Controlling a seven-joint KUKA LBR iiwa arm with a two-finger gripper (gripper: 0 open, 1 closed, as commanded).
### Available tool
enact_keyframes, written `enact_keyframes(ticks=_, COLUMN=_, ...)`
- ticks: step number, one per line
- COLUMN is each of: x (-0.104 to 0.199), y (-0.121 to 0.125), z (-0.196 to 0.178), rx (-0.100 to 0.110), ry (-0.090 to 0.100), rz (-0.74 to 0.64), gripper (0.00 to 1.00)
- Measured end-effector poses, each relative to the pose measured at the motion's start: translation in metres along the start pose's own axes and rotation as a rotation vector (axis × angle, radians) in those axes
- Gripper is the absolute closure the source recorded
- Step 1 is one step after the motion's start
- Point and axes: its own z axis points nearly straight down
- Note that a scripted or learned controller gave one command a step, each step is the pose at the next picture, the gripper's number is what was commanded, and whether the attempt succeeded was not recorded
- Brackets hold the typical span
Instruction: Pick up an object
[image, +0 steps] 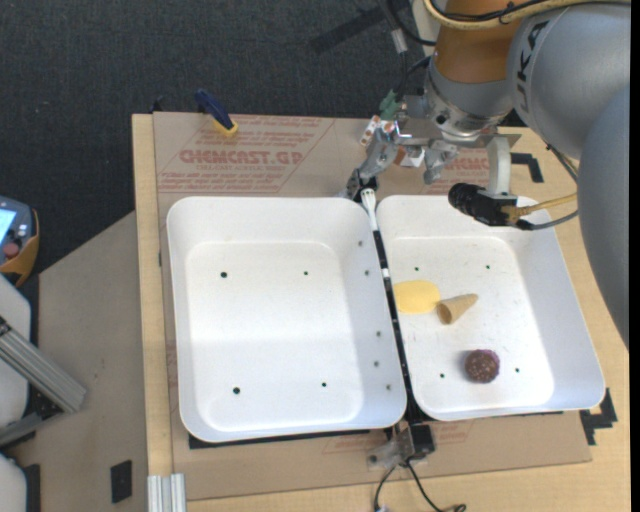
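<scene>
Three small things lie in the right bin (555, 330): a yellow lump (415, 296) near its left wall, a tan cone-shaped piece (457, 308) just to the right of the lump, and a dark red ball (482, 366) nearer the front. My gripper (402, 168) hangs above the back rim where the two bins meet, well behind all three things. Its fingers stand apart with nothing between them.
The left bin (190, 300) sits beside the right one, sharing a middle ridge (385, 290). Both rest on a cardboard sheet (250, 155). A blue and yellow clamp (217, 112) sits at the sheet's back edge.
</scene>
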Motion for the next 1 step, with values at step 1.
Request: enact_keyframes(ticks=1, x=0.0487, y=0.0017, z=-0.1502, rx=-0.011, ry=0.001, rz=0.002, gripper=0.0)
